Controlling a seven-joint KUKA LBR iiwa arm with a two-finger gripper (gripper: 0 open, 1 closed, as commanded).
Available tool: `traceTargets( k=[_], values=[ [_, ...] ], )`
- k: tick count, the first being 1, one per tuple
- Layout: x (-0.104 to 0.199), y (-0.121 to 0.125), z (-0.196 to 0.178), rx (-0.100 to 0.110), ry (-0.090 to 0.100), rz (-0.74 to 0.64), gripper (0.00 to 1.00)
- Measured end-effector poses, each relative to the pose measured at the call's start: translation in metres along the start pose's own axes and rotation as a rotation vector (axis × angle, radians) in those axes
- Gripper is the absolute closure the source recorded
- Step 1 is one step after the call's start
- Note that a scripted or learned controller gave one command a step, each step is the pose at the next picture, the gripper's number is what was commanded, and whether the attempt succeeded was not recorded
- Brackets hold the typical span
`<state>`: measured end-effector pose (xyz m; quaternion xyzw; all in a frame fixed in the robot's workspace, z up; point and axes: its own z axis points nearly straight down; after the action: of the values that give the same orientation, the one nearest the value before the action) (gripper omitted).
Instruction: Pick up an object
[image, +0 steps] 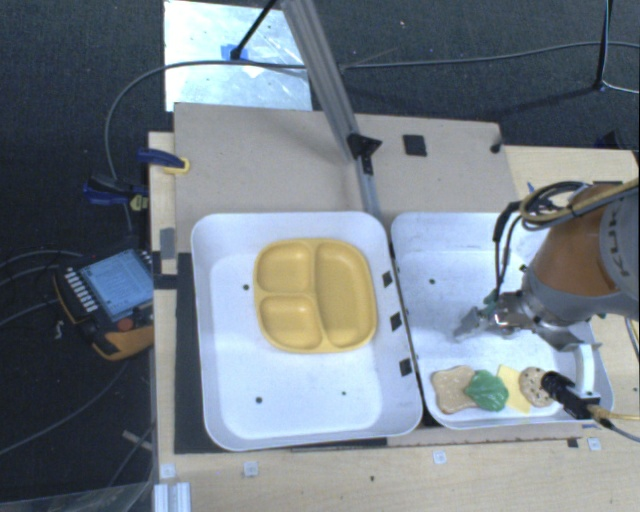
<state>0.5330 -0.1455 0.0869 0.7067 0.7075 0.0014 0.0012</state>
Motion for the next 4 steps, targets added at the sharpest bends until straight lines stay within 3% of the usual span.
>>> traceTargets(
  k=[1, 4],
  values=[
    [-0.001, 0.002, -0.013, -0.010, -0.005, 0.002, 1.00],
    [-0.015, -0.005, -0.179, -0.004, -0.003, -0.003, 1.00]
  ],
)
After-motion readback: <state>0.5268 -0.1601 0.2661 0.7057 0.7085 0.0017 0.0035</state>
